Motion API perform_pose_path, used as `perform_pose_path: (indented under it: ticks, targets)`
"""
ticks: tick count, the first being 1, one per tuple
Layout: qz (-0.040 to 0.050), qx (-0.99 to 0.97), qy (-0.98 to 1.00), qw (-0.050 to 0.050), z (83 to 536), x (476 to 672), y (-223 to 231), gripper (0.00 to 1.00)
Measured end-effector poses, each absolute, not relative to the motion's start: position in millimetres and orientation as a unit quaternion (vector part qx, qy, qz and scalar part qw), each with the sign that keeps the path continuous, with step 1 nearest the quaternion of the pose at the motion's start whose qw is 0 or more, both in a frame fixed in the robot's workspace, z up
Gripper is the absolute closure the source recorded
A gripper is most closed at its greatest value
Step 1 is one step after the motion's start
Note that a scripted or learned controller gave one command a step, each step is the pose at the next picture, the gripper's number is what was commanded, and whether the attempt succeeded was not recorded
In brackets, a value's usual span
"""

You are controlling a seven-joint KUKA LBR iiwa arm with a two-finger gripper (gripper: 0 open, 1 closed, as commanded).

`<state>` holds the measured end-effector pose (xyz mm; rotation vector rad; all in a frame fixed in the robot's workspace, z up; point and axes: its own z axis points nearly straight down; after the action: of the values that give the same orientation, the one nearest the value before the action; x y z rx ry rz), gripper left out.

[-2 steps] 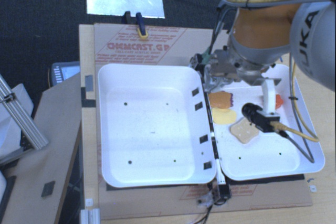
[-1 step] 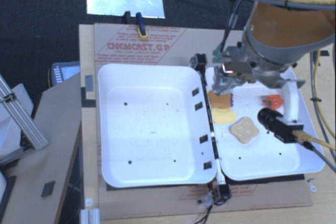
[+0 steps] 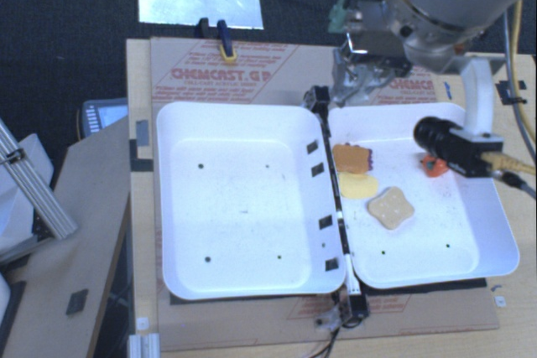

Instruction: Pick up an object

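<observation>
The things I could pick lie in the right bin (image 3: 503, 256), gathered near its inner wall where it meets the left bin (image 3: 180, 264): an orange-brown piece with a purple edge (image 3: 352, 158) closest to the far side, a pale yellow flat piece (image 3: 358, 186) just beside it and seemingly touching, and a tan toast-like piece (image 3: 391, 208) a little nearer the front, close to the yellow one. A small orange-red item (image 3: 434, 167) sits apart toward the bin's right side, next to a black cylindrical part. My gripper (image 3: 357, 80) hangs above the far edge of the desk, behind the bins' far rims and well apart from every piece; whether it is spread or pressed together I cannot tell, and nothing shows in it. I judge I am at the approach step, nothing grasped. The next move calls for choosing one piece, probably the tan one since it has the most room around it, centring over it and coming down.
</observation>
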<state>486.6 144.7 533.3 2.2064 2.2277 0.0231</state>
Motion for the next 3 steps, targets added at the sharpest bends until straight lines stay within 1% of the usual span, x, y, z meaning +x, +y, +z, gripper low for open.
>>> perform_pose_path:
  ticks: [1,2,3]
  targets:
    - [0.0021,0.704,0.710,0.001,534.3,545.5,210.1,1.00]
    - [0.0014,0.707,0.707,0.000,536.2,485.4,169.4,1.00]
    - [-0.0013,0.706,0.708,0.000,485.1,560.5,208.4,1.00]
